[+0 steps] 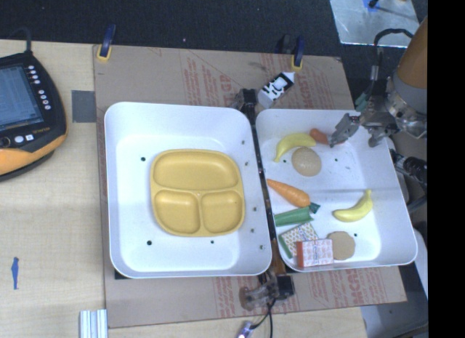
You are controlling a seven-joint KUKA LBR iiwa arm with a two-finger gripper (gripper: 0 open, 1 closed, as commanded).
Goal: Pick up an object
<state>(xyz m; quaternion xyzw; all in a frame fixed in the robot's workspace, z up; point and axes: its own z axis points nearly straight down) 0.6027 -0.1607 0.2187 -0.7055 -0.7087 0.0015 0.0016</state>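
The right bin [385, 206] holds the candidates: a yellow banana [293, 144] at ten o'clock touching a beige round ball [306, 161], a small red piece [319, 137] at eleven, a second banana [354, 208] near four (curved upward), an orange carrot [288, 192] at nine, and a round cookie [340, 245] at six.

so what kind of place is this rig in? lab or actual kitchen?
Most likely a robotics lab bench, not a kitchen. Two white bins sit on cardboard clamped to the table, a teach pendant lies at the left, and the food is toys: bananas, a carrot, a yellow divided plate.
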